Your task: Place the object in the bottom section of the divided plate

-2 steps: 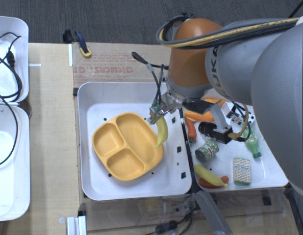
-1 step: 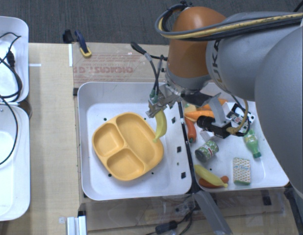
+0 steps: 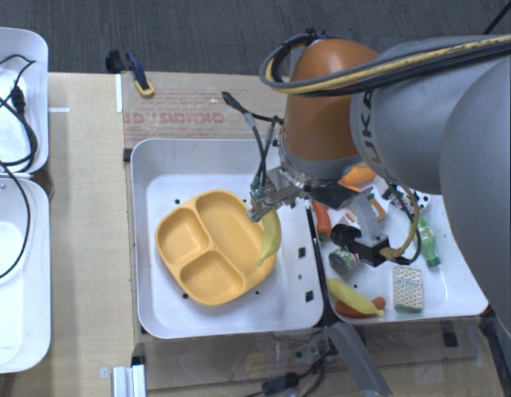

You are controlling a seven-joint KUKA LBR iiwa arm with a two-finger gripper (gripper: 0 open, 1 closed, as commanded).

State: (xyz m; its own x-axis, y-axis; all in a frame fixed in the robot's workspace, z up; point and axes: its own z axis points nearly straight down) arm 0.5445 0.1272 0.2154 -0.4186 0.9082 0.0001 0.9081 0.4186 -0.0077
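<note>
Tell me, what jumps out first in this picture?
The big grey arm with its orange band reaches in from the right. Below it, a yellow three-section plate sits in the left white bin, and a yellow banana hangs at the plate's right edge, under the gripper.

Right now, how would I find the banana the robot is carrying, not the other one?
Look in the left white bin, where the yellow divided plate lies. At the plate's right edge, a banana hangs under the gripper. The other banana lies in the right bin among small toys.
</note>
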